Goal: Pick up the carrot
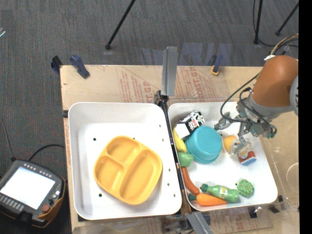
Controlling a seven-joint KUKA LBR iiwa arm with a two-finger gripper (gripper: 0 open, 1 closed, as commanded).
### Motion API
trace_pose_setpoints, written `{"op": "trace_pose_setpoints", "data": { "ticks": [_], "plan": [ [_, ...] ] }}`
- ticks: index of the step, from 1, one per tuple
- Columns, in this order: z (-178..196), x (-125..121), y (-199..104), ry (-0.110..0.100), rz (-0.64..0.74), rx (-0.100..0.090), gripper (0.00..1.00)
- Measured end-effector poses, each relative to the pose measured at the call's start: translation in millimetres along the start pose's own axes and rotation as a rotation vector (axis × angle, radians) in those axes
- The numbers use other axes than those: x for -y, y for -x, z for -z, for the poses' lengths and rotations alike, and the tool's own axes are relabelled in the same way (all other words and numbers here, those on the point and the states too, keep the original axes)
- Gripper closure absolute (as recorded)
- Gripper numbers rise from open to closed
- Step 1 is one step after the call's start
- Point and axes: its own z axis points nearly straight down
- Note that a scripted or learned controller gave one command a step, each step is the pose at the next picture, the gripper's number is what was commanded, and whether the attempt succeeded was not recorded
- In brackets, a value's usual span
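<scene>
Plywood table (122,84) standing on grey carpet, two white bins side by side. Yellow divided plate (128,169) lying in left bin (80,130). Right bin (270,177) crowded: teal bowl (204,144), green bottle (220,192), carrot (210,200) lying against front wall beside bottle. Hand (242,141) hanging near right wall; grip state cannot be told.

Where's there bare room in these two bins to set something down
Left bin: bare floor all round the yellow divided plate, widest along the top and left walls. Right bin: crowded; a small patch between the teal bowl, green bottle and broccoli.
</scene>
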Motion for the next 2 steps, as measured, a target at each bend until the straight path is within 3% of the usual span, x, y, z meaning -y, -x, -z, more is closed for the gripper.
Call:
{"op": "trace_pose_setpoints", "data": {
  "ticks": [1, 2],
  "plan": [
    [0, -6, -11, 0.000, 0.029, -0.002, 0.00],
    [0, -5, 2, 0.000, 0.123, 0.000, 0.00]
  ]
}}
